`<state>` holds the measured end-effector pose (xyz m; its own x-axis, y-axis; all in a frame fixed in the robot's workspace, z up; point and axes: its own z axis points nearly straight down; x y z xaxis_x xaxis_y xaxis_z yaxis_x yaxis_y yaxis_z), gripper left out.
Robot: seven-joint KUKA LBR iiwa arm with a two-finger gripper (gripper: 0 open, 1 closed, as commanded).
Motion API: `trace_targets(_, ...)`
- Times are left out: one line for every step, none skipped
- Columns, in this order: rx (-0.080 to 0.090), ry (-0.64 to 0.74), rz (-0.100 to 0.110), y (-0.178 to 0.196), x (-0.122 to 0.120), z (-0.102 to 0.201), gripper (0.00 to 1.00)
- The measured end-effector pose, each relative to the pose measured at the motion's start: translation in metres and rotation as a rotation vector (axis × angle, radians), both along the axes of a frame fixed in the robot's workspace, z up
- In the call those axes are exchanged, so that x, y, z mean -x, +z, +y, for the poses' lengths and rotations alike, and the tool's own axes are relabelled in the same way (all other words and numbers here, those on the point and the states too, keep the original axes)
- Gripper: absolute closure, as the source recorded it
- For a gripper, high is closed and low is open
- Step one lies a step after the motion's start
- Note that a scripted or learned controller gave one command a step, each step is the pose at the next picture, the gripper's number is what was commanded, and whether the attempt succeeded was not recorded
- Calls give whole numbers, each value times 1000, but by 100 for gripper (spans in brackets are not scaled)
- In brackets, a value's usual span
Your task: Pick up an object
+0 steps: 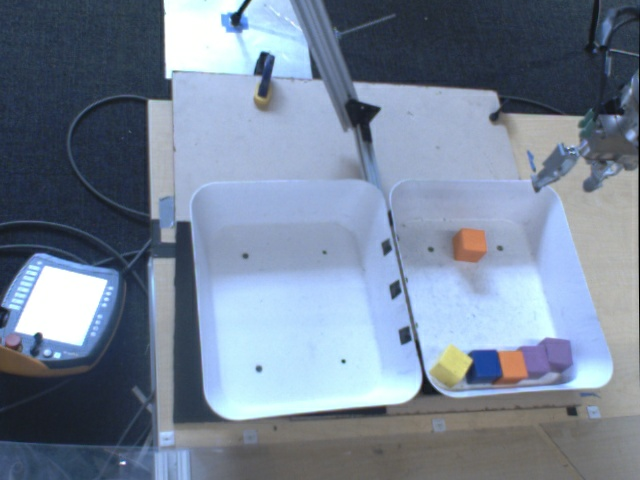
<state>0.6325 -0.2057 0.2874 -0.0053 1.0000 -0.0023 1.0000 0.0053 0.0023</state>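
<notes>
Orange and alone, the cube (470,244) sits toward the far edge of the right bin (580,298), well apart from the row of yellow cube (451,365), blue cube (485,365), second orange cube (512,365) and purple blocks (548,356) packed along that bin's near edge. The gripper (575,166) hovers outside the bin's far right corner, fingers spread with nothing between them. From there the lone cube lies inward to the left and lower, probably the easiest target.
</notes>
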Motion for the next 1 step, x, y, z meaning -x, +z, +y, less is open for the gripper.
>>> trace_targets(-3,3,5,-123,-43,32,0)
